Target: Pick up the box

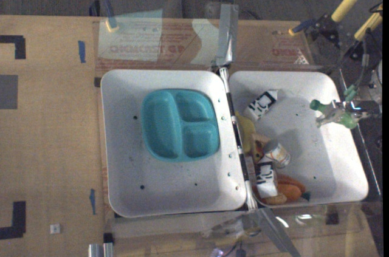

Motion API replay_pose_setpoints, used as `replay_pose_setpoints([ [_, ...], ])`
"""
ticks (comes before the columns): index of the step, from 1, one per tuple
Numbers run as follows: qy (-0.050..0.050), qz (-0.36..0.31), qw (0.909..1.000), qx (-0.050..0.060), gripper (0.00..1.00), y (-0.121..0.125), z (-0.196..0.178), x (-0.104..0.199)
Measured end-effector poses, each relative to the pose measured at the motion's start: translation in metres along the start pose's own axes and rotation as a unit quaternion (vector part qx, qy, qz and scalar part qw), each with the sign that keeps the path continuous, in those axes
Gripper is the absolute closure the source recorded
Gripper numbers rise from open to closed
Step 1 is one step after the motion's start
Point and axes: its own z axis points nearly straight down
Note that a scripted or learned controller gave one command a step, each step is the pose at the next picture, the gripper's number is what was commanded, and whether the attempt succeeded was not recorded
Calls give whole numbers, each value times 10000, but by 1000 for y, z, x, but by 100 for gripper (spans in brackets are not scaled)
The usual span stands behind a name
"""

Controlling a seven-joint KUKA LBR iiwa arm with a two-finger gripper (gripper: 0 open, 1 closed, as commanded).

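Red mirrored lettering on the cardboard sheet (146, 46) behind the bins is too blurred to read.

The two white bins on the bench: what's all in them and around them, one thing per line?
Shallow white plastic bins: 2, white, side by side; left bin, right bin.
Divided teal plastic plate: 1, teal, middle of left bin.
Small white boxes with black markings: 2, white and black; one upper left of right bin, one lower left.
Yellow banana-like item: 1, yellow, right bin's left wall.
Small white and orange item: 1, between the boxes.
Orange item: 1, orange, right bin's lower left corner.
Blue tape marks: several, blue, on the bench.
Gripper: 1, green-tinged, over right bin's upper right.
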Motion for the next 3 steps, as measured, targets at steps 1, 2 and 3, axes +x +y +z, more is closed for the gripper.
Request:
replay_pose_setpoints([
  [1,-5,589,9983,-9,0,52,129,24],
  [2,-28,2881,9576,-16,0,105,134,36],
  [3,-50,2870,9579,16,100,104,123,36],
])
